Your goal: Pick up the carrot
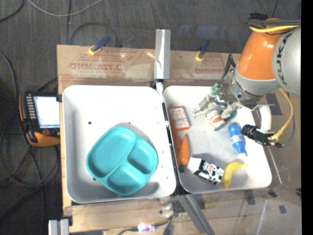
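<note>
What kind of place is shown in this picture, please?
Probably a robotics lab: a grey-and-orange arm reaches over two white bins holding toy food such as a carrot, and cables run across the carpet.

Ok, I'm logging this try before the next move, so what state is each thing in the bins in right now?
carrot: lying flat by the right bin's left wall, not held.
pincer: over the right bin's upper part, apart from the carrot.
banana: lying in the right bin.
blue bottle: lying on its side.
cow-print carton: lying down, near the carrot's lower end.
teal plate: right side up in the left bin.
</note>
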